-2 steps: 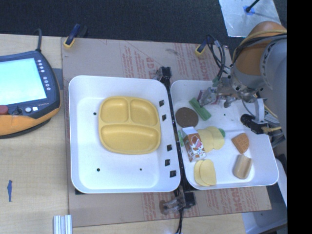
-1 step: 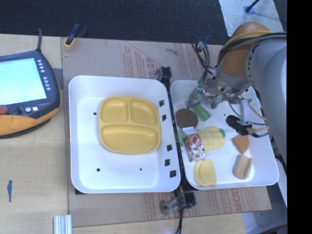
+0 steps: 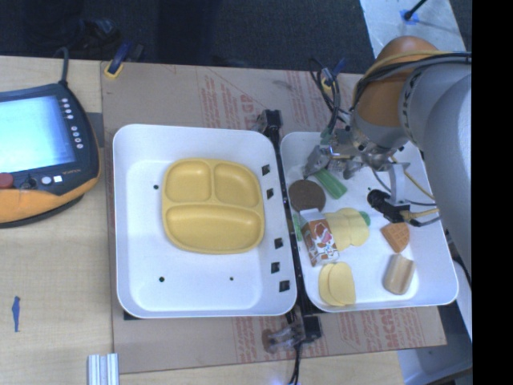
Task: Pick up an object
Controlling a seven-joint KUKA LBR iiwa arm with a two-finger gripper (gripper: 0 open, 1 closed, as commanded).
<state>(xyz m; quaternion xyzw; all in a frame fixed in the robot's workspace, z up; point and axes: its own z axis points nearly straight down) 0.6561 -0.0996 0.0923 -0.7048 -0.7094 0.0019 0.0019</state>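
Two white bins sit side by side on the bench. Left bin [image 3: 136,215]: one yellow divided plate [image 3: 213,205], central. Right bin [image 3: 429,291]: brown disc [image 3: 306,193] and green piece [image 3: 331,184] near the far left corner; printed packet [image 3: 321,241] and pale yellow item [image 3: 349,226] mid-bin; yellow slice [image 3: 337,283] and tan roll [image 3: 398,273] along the near edge; orange wedge [image 3: 395,236] toward the right edge. Gripper [image 3: 346,157] hangs low over the far edge beside the green piece; finger state cannot be told.

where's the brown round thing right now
The brown round piece lies in the right bin, at its left edge, just above the red-and-white packet and left of the green piece.
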